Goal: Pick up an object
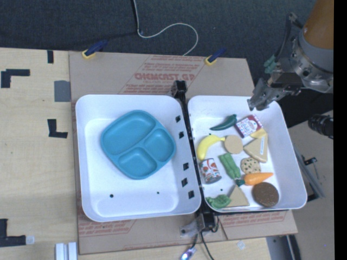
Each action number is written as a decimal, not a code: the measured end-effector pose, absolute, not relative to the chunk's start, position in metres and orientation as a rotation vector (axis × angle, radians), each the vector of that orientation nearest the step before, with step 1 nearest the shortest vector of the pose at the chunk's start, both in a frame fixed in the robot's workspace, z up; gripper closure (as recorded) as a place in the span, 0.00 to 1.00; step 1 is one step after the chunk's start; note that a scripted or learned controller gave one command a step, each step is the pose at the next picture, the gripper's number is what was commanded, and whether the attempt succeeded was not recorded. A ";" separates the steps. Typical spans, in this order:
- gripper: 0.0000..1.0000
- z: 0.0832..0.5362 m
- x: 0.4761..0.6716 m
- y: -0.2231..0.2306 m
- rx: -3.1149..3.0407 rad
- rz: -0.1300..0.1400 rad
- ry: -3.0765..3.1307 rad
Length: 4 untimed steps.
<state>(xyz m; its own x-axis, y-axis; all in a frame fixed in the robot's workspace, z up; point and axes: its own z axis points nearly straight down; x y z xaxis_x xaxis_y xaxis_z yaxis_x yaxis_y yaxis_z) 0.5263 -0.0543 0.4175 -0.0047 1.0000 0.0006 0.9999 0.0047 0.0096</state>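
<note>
Hovering over the top right corner of the right bin (pixel 287 145), the gripper (pixel 259 103) is carrying nothing, its dark fingers hanging clear of the toy food. Just below it a maroon packet (pixel 247 126) and a green pepper (pixel 223 123) are lying, with a banana (pixel 208 144), a carrot (pixel 257 178) and a brown cookie (pixel 265 194) spreading beyond. A blue divided plate (pixel 138 143) is sitting in the left bin (pixel 89 145).

Robotics lab bench. Left of my claw (pixel 259 101): two white bins (pixel 87 161) on printed cardboard (pixel 157 77), clamped with clips (pixel 95 49), cable (pixel 162 31) trailing over dark carpet.
</note>
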 end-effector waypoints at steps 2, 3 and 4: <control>1.00 0.536 0.484 0.069 2.213 0.004 2.229; 1.00 0.534 0.484 0.108 2.216 -0.001 2.228; 1.00 0.447 0.483 0.098 2.226 -0.016 2.225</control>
